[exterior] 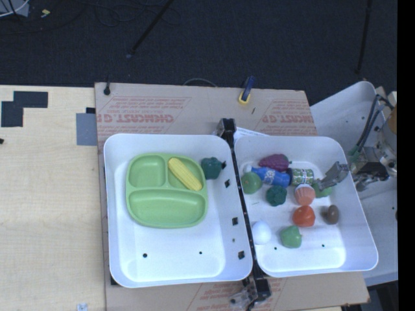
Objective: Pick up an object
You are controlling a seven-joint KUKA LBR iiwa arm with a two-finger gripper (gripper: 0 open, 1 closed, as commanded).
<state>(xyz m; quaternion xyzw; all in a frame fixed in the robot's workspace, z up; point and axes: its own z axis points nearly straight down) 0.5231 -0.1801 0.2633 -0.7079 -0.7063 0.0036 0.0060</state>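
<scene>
In the left bin [123,251] a plate [165,206] holds corn [185,173] at its 1 o'clock; the toys lie in the right bin [337,254].

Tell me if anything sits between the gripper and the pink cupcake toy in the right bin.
Nothing visible does. The gripper hangs at the right bin's right side, with the pink cupcake toy just to its lower left. A green piece lies right beside both, close enough to get caught in a grasp.
</scene>
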